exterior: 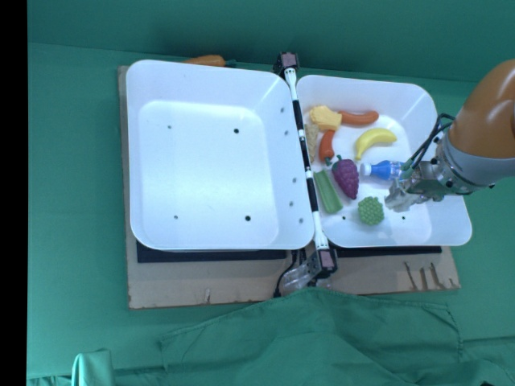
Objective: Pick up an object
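While the arm (483, 127) reaches in from the right, its fingers (400, 193) hang over the right bin (451, 227), just right of the green knobbly ball (370, 211) and below the blue bottle (381, 169); whether they are apart or together cannot be told. Nothing is seen between them. Beside these lie a banana (374, 140), purple grapes (346, 177), a green stalk (327, 191), a red sausage (359, 118), a yellow piece (325, 117) and a small carrot (326, 145). The left bin (145, 215) adjoins on the desk (72, 215)
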`<move>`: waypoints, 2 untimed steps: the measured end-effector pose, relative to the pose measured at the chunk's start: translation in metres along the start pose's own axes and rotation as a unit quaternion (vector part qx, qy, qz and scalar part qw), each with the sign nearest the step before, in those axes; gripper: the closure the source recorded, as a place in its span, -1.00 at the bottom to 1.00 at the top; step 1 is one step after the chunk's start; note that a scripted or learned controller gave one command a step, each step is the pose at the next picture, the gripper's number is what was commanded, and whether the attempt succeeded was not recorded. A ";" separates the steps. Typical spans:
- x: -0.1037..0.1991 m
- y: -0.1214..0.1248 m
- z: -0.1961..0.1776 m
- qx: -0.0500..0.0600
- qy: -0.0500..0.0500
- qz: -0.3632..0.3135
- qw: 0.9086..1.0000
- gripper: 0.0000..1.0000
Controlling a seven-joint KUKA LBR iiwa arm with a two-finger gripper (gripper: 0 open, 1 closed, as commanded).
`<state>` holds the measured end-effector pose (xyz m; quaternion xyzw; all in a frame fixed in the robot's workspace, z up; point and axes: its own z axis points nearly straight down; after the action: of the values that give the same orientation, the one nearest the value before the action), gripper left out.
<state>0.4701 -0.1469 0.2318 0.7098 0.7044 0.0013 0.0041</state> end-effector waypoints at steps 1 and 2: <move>0.000 0.000 0.000 0.000 0.000 0.000 1.000 -1.00; 0.039 0.031 0.051 0.001 0.000 -0.003 1.000 -1.00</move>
<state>0.5014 -0.1084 0.1810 0.7078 0.7064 0.0004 0.0032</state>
